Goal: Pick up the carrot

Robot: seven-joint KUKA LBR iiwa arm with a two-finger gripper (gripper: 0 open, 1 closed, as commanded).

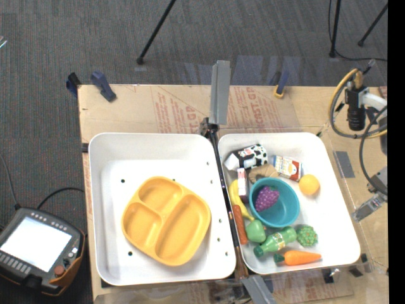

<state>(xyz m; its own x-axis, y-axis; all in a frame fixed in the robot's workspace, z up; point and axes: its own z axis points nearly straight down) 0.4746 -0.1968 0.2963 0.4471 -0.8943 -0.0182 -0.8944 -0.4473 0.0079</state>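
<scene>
Near the right bin's (329,170) front wall lies the carrot (302,257), touching a green bottle (276,242); descend vertically, straddling its thick middle.

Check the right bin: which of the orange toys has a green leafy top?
The carrot, lying along the bin's near edge beside the green bottle. The round orange is a plain ball, and the juice carton is a box.

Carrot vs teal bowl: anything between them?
Yes. In the camera view, a green bottle and a green broccoli piece lie between the carrot and the teal bowl holding purple grapes.
</scene>
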